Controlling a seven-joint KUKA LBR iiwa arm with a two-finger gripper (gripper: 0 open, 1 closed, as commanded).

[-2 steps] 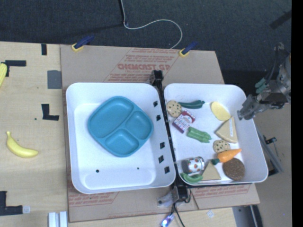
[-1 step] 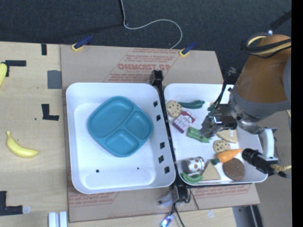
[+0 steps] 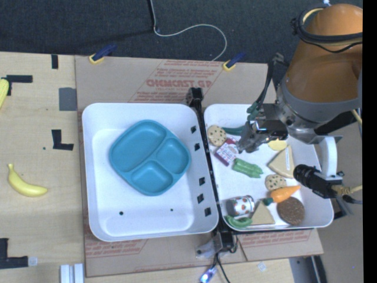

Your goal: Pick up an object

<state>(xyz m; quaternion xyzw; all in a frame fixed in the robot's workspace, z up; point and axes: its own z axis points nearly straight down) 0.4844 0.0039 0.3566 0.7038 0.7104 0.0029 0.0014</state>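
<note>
The right bin (image 3: 327,158) holds several toy foods: a chocolate-chip cookie (image 3: 216,135), a maroon-and-white packet (image 3: 226,153), a green pickle (image 3: 247,168), a cheese wedge (image 3: 281,161), a carrot (image 3: 284,193), a brown patty (image 3: 291,211), a silver can (image 3: 241,206) and a green pod (image 3: 238,221). My gripper (image 3: 250,142) hangs over the upper middle of this bin, just right of the packet and above the pickle. Nothing shows between its dark fingers.
The left bin (image 3: 97,175) holds a blue divided plate (image 3: 150,157). A yellow banana (image 3: 25,183) lies on the bench at far left. A black divider with clips (image 3: 203,158) runs between the bins. The arm's orange band (image 3: 330,34) looms at the upper right.
</note>
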